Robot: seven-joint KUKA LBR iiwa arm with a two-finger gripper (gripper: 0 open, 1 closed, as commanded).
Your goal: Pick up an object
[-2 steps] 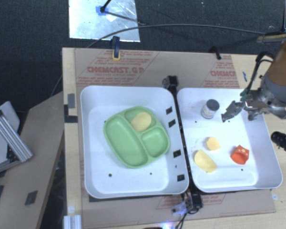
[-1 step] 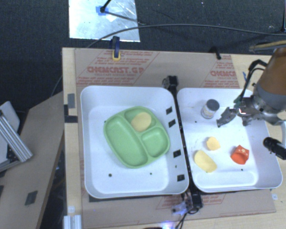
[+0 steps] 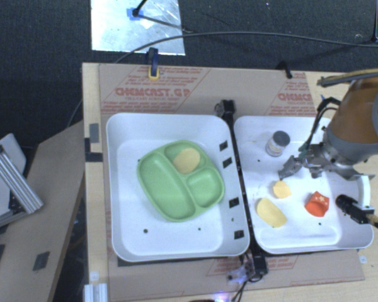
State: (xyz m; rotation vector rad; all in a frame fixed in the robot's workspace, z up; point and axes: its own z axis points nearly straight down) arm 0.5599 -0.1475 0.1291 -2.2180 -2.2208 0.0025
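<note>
In the right half of the frame, over the shallow right white bin (image 3: 302, 234), the grey two-finger gripper (image 3: 291, 167) sits low, its tip pointing left. Can't tell how far open it is; nothing seen caught in it. Nearest pick candidate is the small yellow chunk (image 3: 281, 189), just below the gripper tip in frame; touching or apart is unclear.

A larger yellow oval piece (image 3: 271, 212) lies lower left of the chunk, near it. A red-orange angular piece (image 3: 317, 204) is to the chunk's right. A small grey metal can (image 3: 278, 143) stands just up-left of the gripper. The left white bin (image 3: 132, 231) holds a green divided plastic plate (image 3: 170, 194) with a pale yellow round piece (image 3: 187, 160) in its upper compartment.

Risks, my judgement:
- The gripper looks offset from the chunk, so closing here likely grabs air.
- An off-centre descent could shove the chunk toward the oval piece, or pinch both.
- A sweep up-frame could tip the can.
</note>
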